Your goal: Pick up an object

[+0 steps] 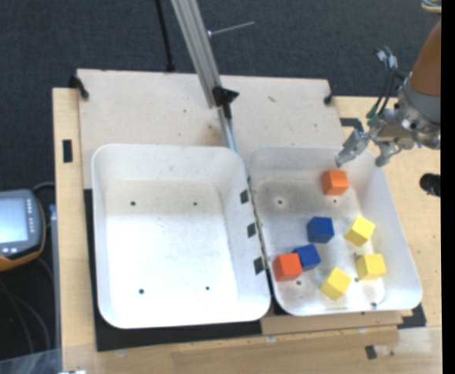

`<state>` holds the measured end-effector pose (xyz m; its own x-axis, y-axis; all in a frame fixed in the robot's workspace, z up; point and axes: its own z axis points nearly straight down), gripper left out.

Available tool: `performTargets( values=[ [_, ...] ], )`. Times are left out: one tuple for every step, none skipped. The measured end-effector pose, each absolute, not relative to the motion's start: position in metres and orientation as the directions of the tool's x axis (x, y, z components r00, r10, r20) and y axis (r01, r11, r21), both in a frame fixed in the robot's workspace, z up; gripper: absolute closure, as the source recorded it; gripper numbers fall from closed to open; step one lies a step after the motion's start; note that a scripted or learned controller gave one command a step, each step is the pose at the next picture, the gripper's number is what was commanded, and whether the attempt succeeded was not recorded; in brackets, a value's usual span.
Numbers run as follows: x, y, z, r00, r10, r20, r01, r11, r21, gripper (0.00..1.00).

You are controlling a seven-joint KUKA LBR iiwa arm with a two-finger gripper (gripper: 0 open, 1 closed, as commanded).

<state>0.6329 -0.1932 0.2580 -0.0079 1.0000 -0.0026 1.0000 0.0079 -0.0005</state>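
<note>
1. The gripper hung over the right bin's far edge, fingers apart — nothing between them.
2. An orange block sat just below it.
3. Blue blocks, yellow blocks and another orange one lay nearer the front.

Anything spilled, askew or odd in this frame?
Nothing stands out. All seven cubes lie inside the right bin; one blue cube touches an orange cube. The gripper hangs open above the bin's far edge, holding nothing.
</note>
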Motion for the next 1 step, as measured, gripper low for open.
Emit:
performTargets(
  values=[
    [0.6504,-0.2142,0.1029,0.0,1.0,-0.001,1.0,0.0,-0.005,0.0]
  ],
)
